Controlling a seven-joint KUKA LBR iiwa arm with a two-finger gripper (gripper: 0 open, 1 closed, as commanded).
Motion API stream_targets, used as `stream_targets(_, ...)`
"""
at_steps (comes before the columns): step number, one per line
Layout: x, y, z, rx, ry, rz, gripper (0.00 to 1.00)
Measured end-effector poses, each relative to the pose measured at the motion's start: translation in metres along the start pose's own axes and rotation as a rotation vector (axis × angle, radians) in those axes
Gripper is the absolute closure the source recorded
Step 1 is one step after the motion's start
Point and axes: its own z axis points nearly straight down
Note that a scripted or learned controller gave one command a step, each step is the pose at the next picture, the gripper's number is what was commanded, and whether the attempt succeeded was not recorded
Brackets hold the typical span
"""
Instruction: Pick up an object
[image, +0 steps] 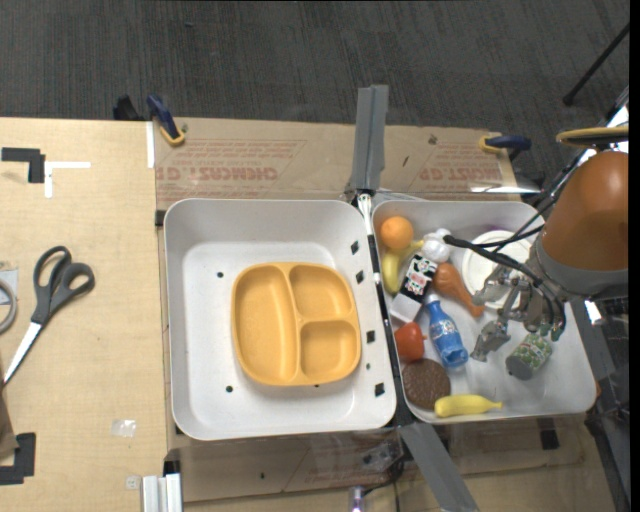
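Note:
My gripper (508, 342) hangs low over the right side of the right bin (560, 400), below the arm's orange band. Its fingers stand open, and one grey finger (486, 344) points down toward the bin floor. A green speckled can (531, 352) lies just right of the fingertips, and I see nothing gripped between them. Left of the gripper lie a blue bottle (446, 335), a red tomato (409, 341), a brown round cookie (426, 382) and a yellow banana (467, 404). An orange (396, 232) and a carrot-like piece (455, 283) lie further back.
The left bin (195, 330) holds a yellow divided plate (296, 323). A white plate (492, 252) and a black-and-white box (419, 276) sit at the back of the right bin. Scissors (48, 290) lie on the bench at far left.

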Motion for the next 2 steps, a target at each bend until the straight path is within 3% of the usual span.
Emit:
stream_targets(1,-0.030,0.048,0.032,0.000,0.000,0.031,0.00)
stream_targets(2,-0.071,0.079,0.033,0.009,0.009,0.217,0.00)
